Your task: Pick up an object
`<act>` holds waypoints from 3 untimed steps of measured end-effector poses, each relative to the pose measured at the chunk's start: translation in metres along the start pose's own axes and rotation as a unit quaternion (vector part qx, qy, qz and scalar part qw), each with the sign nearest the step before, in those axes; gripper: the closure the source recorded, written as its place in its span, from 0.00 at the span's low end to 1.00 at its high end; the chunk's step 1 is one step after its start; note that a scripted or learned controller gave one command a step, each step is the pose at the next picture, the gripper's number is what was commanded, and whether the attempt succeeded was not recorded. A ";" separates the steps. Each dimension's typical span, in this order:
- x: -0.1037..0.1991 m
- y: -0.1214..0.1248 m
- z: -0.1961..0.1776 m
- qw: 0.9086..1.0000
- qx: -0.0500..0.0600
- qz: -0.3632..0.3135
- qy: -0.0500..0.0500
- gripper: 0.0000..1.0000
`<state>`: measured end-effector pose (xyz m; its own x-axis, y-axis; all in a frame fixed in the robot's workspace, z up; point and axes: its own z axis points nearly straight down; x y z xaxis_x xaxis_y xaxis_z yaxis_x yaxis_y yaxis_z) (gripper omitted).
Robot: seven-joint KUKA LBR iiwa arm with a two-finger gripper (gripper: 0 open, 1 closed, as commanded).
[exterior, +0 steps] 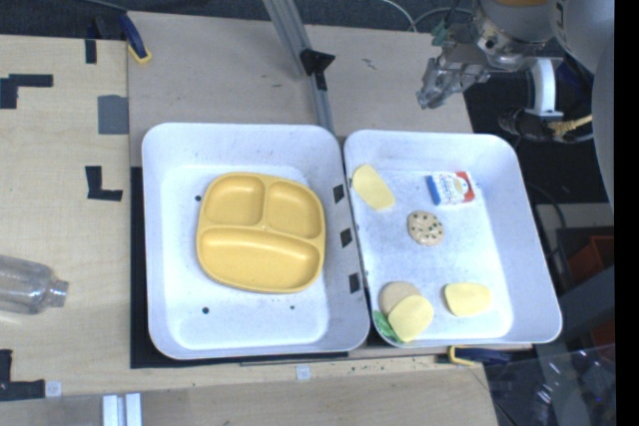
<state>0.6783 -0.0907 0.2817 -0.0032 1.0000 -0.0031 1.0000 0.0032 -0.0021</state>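
My gripper (436, 91) hangs above the bench just beyond the far edge of the right bin (519, 214), its fingers pointing down, with nothing visible between them. In that bin lie a yellow oval piece (372, 187), a small white carton with blue and red print (450, 187), a chocolate-chip cookie (425, 227), a yellow piece (467, 298), and a tan and yellow item on green (403, 311) at the near edge. All of them lie apart from the gripper.
The left bin (170, 214) holds a yellow divided plate (262, 231). A metal pole (280, 0) slants down to the seam between the bins. A clear plastic bottle (25, 284) lies on the bench at the far left.
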 end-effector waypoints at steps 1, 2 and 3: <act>-0.034 0.001 0.076 1.000 0.004 0.003 0.001 1.00; -0.029 -0.020 0.100 1.000 0.002 0.002 0.001 1.00; -0.004 -0.046 0.099 1.000 0.001 0.001 0.001 1.00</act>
<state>0.6326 -0.0953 0.1831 -0.0016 1.0000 -0.0008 1.0000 0.0016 -0.0039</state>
